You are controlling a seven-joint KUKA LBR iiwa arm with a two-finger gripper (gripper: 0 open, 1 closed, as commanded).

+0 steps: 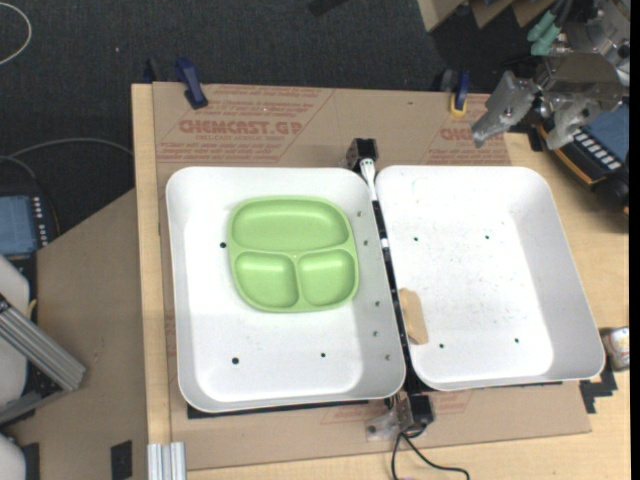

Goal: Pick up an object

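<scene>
Above the right bin's (560, 268) far corner, the gripper (497, 116) hangs with nothing visibly held; how far its fingers are parted cannot be told. A green divided plate (293, 253), apparently the pick target, lies flat in the left bin (200, 298).

Dark grey carpet (90, 28) covers the floor. A brown cardboard sheet (240, 118) tops the table. Light wood (610, 268) shows at right.

Single fixed camera above bench (300, 108), slanted down over both bins (200, 268).
</scene>
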